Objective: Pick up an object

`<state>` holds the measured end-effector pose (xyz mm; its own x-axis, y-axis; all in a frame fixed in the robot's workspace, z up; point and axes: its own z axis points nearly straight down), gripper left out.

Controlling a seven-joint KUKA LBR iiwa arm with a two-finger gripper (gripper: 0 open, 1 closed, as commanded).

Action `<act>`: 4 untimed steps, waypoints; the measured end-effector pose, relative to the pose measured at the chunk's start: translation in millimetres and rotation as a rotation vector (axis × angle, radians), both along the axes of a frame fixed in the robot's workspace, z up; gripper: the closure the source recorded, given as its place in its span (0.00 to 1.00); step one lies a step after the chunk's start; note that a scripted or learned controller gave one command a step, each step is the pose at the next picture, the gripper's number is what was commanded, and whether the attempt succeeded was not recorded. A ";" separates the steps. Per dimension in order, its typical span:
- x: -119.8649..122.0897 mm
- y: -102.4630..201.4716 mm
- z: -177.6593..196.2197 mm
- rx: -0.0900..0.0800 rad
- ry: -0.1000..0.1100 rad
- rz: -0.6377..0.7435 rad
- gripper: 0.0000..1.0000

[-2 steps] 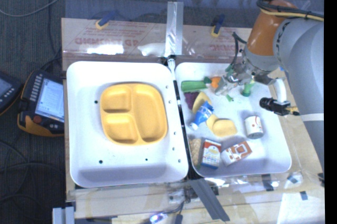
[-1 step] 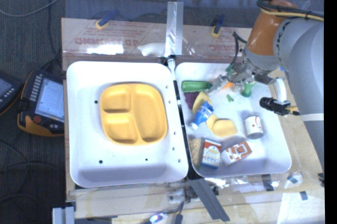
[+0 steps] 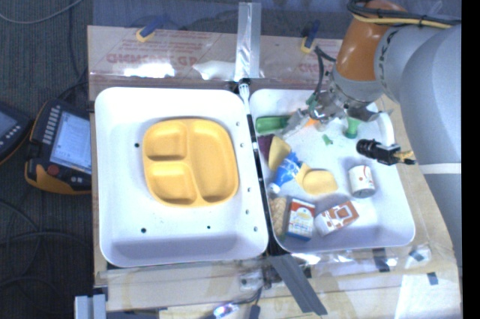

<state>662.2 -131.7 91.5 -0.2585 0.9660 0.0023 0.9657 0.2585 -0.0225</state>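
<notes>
Your grey arm (image 3: 424,55) reaches in from the right over the worktop (image 3: 150,47). Its hand (image 3: 324,112) is low over the far end of the right bin (image 3: 397,235), just beside a long green object (image 3: 271,122). You cannot tell whether the hand is apart or together. Toward the near end of that bin lie a yellow wedge (image 3: 279,151), a blue-and-white tube (image 3: 287,171), a yellow sponge (image 3: 317,181), a small white can (image 3: 362,181) and two red-and-white cartons (image 3: 300,218). The left bin (image 3: 112,235) holds a yellow divided tray (image 3: 187,160).
</notes>
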 end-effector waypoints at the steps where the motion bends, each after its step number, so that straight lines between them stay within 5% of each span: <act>1: -0.2 0.6 8.8 0.001 0.001 0.001 1.00; 2: -4.4 0.8 4.3 0.004 0.019 -0.001 0.00; 3: -121.2 22.0 0.8 0.003 -0.026 -0.038 0.00; 4: -120.4 23.5 9.7 0.006 -0.027 -0.038 1.00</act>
<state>541.9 -108.2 101.2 -0.2219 0.9751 0.0019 0.9751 0.2219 0.0050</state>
